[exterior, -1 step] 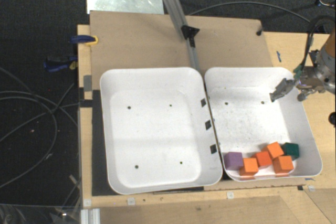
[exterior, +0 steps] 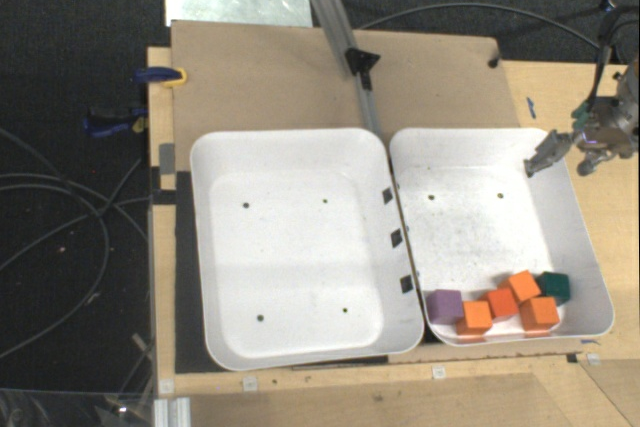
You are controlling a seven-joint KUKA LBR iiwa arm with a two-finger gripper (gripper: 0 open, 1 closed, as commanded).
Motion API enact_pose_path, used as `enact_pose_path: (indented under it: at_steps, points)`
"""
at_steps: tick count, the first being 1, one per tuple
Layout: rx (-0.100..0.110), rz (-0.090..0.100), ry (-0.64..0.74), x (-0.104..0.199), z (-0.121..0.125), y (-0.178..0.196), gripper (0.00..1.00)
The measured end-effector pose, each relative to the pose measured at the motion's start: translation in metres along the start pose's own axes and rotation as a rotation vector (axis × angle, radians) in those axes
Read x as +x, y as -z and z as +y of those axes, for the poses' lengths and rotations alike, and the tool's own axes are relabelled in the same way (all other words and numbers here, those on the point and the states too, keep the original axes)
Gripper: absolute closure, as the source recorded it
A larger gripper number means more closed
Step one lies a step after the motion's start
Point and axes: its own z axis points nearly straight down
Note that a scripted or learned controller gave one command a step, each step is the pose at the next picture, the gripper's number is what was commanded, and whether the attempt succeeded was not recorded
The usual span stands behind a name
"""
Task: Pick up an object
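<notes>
the task is at the approach step: nothing is held yet. the gripper (exterior: 562, 158) sits at the far right edge of the right bin (exterior: 480, 215), above its upper right rim, and well apart from the objects. two fingers show, spread with a clear gap between them, so the jaws read as open and hold nothing.

containers and contents:
- the left bin (exterior: 290, 245) shows bare white floor with a few small dark marks.
- the right bin holds all the candidate objects, clustered in its near right corner against the front wall.
- the cluster comprises a purple block (exterior: 445, 305) at the left end, an orange block (exterior: 477, 316) just beside it, a second orange block (exterior: 501, 302), a third orange block (exterior: 524, 286) higher up, a fourth orange block (exterior: 540, 313) at the right, and a dark green block (exterior: 555, 287) at the far right.
- the blocks are touching or nearly touching one another; exact contact between each pair cannot be resolved.

next move, as a judgement: the arm needs to travel toward the near corner of the right bin, centre the open jaws over one block, then descend. the purple block at the left end appears the most accessible, with free floor on its left side. the tight packing and the nearby bin wall leave little room for the fingers, so a neighbouring block may be pushed or a grasp may miss.

both bins rest on the counter (exterior: 300, 75).
</notes>
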Motion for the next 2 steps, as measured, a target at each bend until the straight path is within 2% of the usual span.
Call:
enact_pose_path:
  at_steps: [1,2]
  points:
    - [0.000,-0.001,0.000,-0.018,0.059,-0.016,0.00]
    - [-0.005,-0.001,0.004,0.015,0.102,0.032,0.00]
